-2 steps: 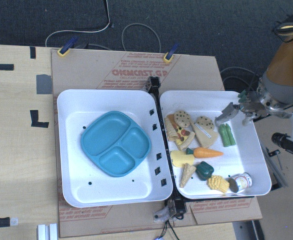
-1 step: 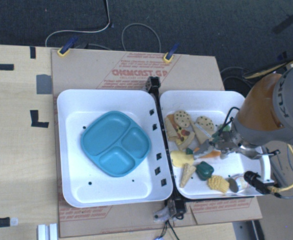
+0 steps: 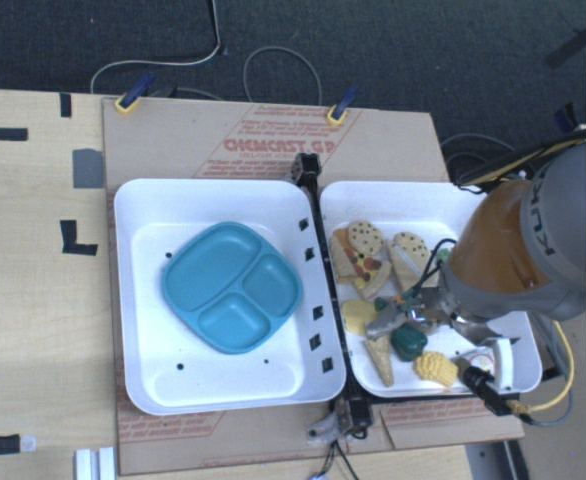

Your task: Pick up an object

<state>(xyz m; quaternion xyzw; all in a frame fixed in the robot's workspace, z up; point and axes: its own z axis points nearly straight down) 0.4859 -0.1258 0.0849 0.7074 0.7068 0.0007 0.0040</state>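
The right bin [image 3: 443, 196] holds several toy foods. A pizza slice with a cookie [image 3: 361, 256] lies at its left, and a tan bread piece [image 3: 409, 253] lies beside it. Nearer the front are a pale yellow piece [image 3: 357, 315], a cone [image 3: 380, 358], a dark green piece [image 3: 409, 343] and a yellow corn piece [image 3: 435, 369]. My gripper [image 3: 393, 318] is low in this bin, just above the green piece and to the right of the pale yellow one. The arm's orange band [image 3: 498, 248] hides the bin's right part.
The left bin [image 3: 138, 268] holds a blue divided plate [image 3: 233, 286]. A black divider [image 3: 318, 278] runs between the bins. Both bins rest on a cardboard sheet [image 3: 273, 143] clipped at the back. Cables lie behind the bench on the dark floor.
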